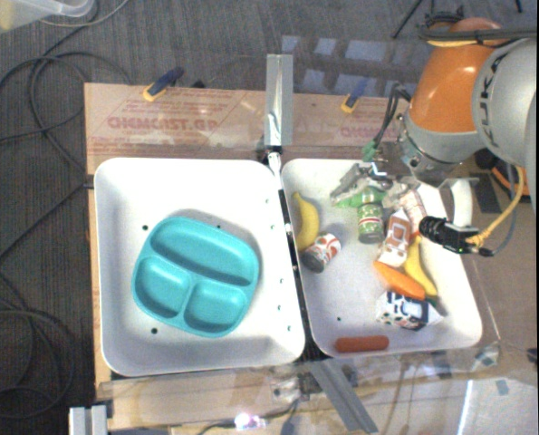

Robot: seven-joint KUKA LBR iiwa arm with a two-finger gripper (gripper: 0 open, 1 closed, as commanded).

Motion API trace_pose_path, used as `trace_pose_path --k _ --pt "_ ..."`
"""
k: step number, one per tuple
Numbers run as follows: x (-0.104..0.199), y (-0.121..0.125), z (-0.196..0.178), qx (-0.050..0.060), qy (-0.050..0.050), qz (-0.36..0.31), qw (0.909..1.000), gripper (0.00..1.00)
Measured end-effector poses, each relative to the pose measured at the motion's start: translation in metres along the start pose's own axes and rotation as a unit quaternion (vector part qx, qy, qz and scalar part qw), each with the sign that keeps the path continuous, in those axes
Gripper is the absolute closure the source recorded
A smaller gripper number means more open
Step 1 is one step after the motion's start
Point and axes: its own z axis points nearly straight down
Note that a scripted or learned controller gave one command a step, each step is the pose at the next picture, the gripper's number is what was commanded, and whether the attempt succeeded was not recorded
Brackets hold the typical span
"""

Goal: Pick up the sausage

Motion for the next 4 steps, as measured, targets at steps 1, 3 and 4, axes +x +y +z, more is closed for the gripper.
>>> trace_pose_path --k 1,3,4 --pt "0.078 -0.009 0.038 0.001 0.0 0.082 0.9967 0.0" --pt "0.161 -0.094 0.08 -0.008 -0.011 0.028 0.9995 0.0" --pt "0.163 -0.094 0.085 -0.016 -0.014 0.043 0.9988 0.0"
